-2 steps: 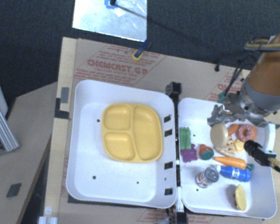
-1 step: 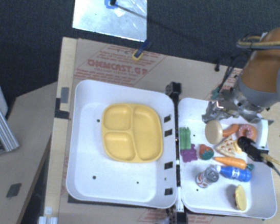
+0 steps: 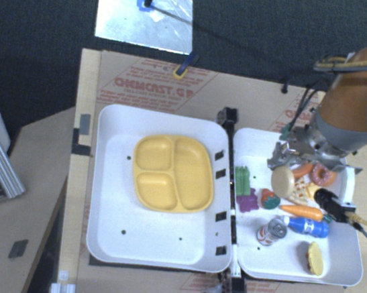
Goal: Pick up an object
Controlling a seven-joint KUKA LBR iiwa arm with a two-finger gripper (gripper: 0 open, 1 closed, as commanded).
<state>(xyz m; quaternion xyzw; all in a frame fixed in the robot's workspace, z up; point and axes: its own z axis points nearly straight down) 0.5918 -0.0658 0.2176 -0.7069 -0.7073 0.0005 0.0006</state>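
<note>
My gripper [image 3: 285, 158] hangs over the back of the right bin [image 3: 349, 267], at the end of the grey arm with its orange band [image 3: 360, 93]. Just in front of and below it lies a beige egg-shaped toy [image 3: 283, 182]. Around that toy are a pink donut [image 3: 322, 175], a sausage-like piece [image 3: 302, 170], an orange carrot [image 3: 303, 211], a blue bottle [image 3: 307, 227], a small can [image 3: 270, 231], a yellow fruit [image 3: 315, 258], purple grapes [image 3: 248, 200] and a green piece [image 3: 241, 178]. Whether the gripper touches the beige toy is unclear.
The left bin [image 3: 108, 226] holds a yellow divided plate [image 3: 171, 172]. Black clips [image 3: 220, 215] run along the ridge between the two bins. A black cylinder [image 3: 330, 202] juts over the right bin's right side. The bench edge lies in front.
</note>
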